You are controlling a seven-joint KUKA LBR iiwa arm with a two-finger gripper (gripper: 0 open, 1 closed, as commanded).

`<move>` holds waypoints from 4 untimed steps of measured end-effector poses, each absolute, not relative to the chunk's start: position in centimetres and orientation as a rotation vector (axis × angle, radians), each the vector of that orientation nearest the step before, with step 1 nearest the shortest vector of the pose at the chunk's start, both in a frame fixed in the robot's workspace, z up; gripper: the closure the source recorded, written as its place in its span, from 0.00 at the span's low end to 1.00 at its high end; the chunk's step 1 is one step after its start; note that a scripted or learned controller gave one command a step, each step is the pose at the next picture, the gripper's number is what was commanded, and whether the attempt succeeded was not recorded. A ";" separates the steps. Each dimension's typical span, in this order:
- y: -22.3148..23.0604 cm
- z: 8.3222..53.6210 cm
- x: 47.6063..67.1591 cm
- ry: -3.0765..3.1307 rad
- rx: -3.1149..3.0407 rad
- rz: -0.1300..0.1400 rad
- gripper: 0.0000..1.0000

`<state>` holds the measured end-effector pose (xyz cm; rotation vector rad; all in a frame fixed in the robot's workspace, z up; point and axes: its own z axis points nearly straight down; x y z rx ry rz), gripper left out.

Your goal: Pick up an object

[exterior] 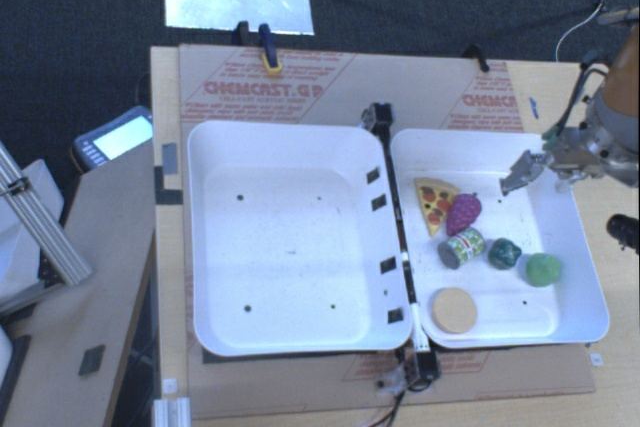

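Two white bins sit side by side: the left bin point(285, 245) at centre frame and the right bin point(575, 245) at lower right. The right bin holds six objects, one of each: pizza slice point(434, 202), tan disc point(455, 310), purple grape cluster point(463, 212), small can point(461, 247), light green ball point(543, 269), dark green ball point(504, 253). The gripper point(521, 175), at right above the right bin's upper part, holds nothing; whether its fingers are open cannot be told.

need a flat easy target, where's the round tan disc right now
The round tan disc lies in the right bin, near its front left corner, just below the small can.
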<state>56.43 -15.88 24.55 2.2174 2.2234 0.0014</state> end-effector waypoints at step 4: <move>-20.7 15.0 49.8 2.205 2.226 -0.002 1.00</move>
